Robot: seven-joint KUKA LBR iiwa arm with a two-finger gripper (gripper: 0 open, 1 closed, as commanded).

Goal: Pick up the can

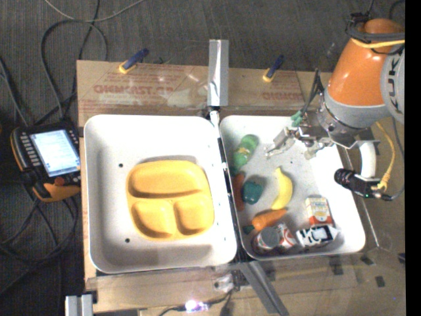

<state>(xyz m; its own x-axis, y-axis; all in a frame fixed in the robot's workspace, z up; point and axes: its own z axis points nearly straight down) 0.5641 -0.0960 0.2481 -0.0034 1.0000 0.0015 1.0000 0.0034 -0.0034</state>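
The can (273, 238) lies on its side at the front edge of the right bin (348, 206). It is silver with a red and white label, wedged between an orange carrot (268, 218) and a black and white packet (317, 236). My gripper (294, 141) hangs over the back of the right bin, well behind the can and apart from it. Its fingers are open with nothing between them. The arm's orange band (362, 71) sits above it at the right.
The right bin also holds a green bottle (247, 149), a teal object (252, 191), a banana (283, 188) and a small carton (318, 209). In the left bin (105, 143) lies a yellow divided tray (172, 197). A tablet (51, 151) rests left of the bench.
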